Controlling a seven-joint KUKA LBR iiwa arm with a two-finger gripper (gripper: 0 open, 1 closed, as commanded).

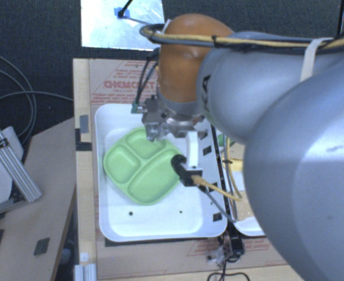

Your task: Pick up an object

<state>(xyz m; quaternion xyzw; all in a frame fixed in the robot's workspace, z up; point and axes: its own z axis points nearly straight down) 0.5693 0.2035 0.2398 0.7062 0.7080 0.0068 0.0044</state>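
Observation:
A light green divided plate point(141, 167) with three compartments lies in the left white bin point(160, 224), toward its upper left. My gripper point(160, 132) hangs over the plate's far right rim, under the orange wrist band. A black-tipped part of the tool reaches down to the plate's right edge. The arm's grey body hides the bin's right side and most of the right bin.
The right bin point(251, 226) peeks out at the lower right beneath the arm. Black cables run along the divide between the bins. A cardboard sheet point(116, 84) lies under the bins, and an aluminium frame point(11, 163) stands at the left.

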